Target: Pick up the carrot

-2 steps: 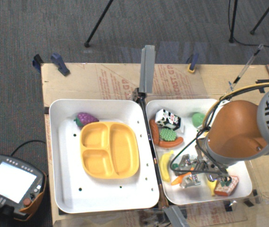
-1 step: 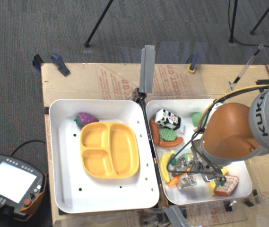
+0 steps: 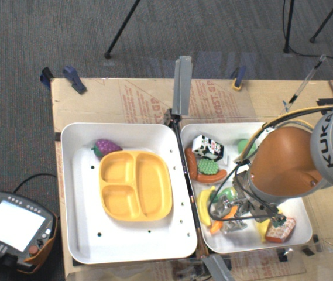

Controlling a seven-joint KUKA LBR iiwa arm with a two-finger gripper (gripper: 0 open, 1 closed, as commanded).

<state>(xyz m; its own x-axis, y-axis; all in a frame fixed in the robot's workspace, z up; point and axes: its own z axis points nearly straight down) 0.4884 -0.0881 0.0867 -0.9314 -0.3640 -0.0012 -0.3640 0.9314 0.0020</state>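
Jaws down in the right bin (image 3: 304, 226), low among the toy food near its front half; could not tell whether apart or together, the metal parts being crowded by clutter and shadowed by the arm (image 3: 286, 163).

Recorded in the right bin:
- carrot (image 3: 215, 228), orange, lying at a slant near the bin's front left, lower end showing free beside the jaws, upper end running under them; could not tell whether gripped.
- banana (image 3: 204, 206), yellow, just left of the carrot, along the bin's left wall.
- sausage (image 3: 191, 163), reddish brown, further back along the same wall.
- green ridged piece (image 3: 208, 168) resting on a red-brown base, just beside the sausage.
- cow-patterned carton (image 3: 208, 147), black and white, tilted, behind the green piece.
- round green item (image 3: 246, 148), partly hidden by the arm.
- red box (image 3: 281, 230) at front right, touching a small yellow piece (image 3: 264, 229).

Recorded in the left bin (image 3: 78, 215):
- yellow divided plate (image 3: 136, 186), three compartments, near the middle.
- purple grapes (image 3: 107, 147), just behind the plate's back left corner.

Recorded elsewhere:
- tabletop (image 3: 125, 98), covered in printed cardboard, carrying both bins side by side.
- blue clamp (image 3: 74, 78) at the back left edge.
- teach pendant (image 3: 14, 227) on the carpet, off the front left corner.
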